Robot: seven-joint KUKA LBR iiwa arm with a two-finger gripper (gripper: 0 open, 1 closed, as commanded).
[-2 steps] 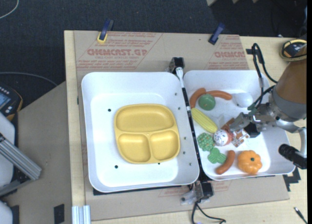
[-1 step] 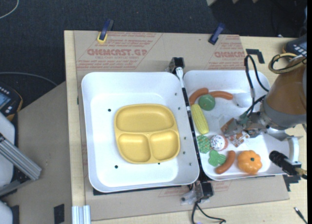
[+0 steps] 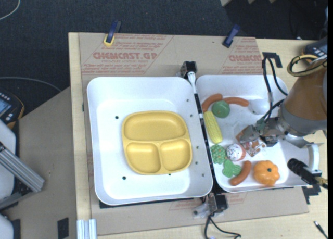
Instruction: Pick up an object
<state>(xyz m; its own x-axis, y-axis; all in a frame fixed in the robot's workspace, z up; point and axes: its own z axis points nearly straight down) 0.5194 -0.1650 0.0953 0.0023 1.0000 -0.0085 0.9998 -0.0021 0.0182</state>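
The right bin [image 3: 270, 83] holds several toy foods. A yellow corn cob [image 3: 212, 126] lies along its left wall, with a green ball [image 3: 220, 109] and a curved orange sausage [image 3: 229, 100] behind it. Near the front lie a green checkered piece [image 3: 218, 153], a white and red ball [image 3: 235, 152], a green leafy piece [image 3: 229, 168], a second sausage [image 3: 241, 173] and an orange pumpkin [image 3: 266, 173]. My gripper [image 3: 252, 138] is low in the middle of this bin, just right of the white and red ball and above the pumpkin. A small red and white item [image 3: 254, 148] sits right under it.
The left bin [image 3: 101, 128] holds a yellow divided plate [image 3: 156, 141]. The grey arm with its orange band [image 3: 311, 95] crosses the right bin's right side. Black cables [image 3: 269, 76] hang over the back of that bin. Clamps sit between the bins at the front and back.
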